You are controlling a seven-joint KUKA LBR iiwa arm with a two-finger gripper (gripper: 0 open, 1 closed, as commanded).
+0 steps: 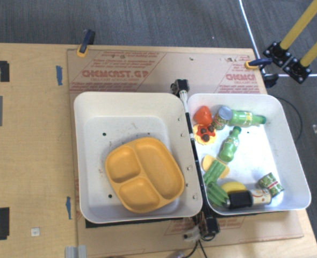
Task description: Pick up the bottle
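Bottle, small, green and plastic [229,145], lies tilted near the middle of the right-hand shallow white bin [293,144], cap pointing up and away, apart from the walls and so judged open to a grasp from above.

Largest on the bench, the left-hand shallow white bin [94,117] bears a mustard-yellow moulded tray with three compartments [144,173], smooth and rounded, sitting aslant toward the near wall. Both bins rest side by side on a brown cardboard sheet printed in red [126,71], apparently laid to protect the wooden bench.

In the right bin, loose toys crowd the left and near sides, as if tipped in. A second green bottle with a pale label [246,117] lies flat along the far wall, touching a small blue-lidded can [221,117]. Beside that sit a glossy red-orange toy pepper [202,115] and a yellow slice dotted with dark spots [205,135]. Nearer the camera, a black-and-cream bottle [247,198] lies against the near wall, next to a yellow rounded piece [233,187] and a green-labelled can [269,184].

The arm's gripper cannot be made out, so its state cannot be told.
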